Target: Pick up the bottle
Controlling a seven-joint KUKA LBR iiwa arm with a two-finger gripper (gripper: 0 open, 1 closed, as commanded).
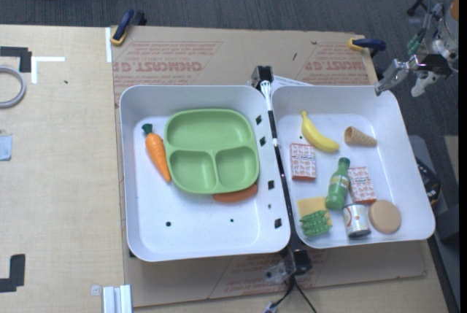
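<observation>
The green bottle (pixel 338 184) with a green cap lies in the middle of the right bin (pixel 398 114), between two small red-and-white cartons. My gripper (pixel 401 83) hovers over the bin's far right corner, well above and to the right of the bottle. Its two fingers are spread open with nothing between them.
Around the bottle are a banana (pixel 318 133), an ice-cream cone (pixel 360 136), cartons (pixel 303 162) (pixel 361 184), a cheese wedge (pixel 311 206), a green vegetable (pixel 315 223), a can (pixel 356 220) and a round cookie (pixel 384 217). The left bin (pixel 139 217) holds a green divided plate (pixel 212 152) and a carrot (pixel 157 154).
</observation>
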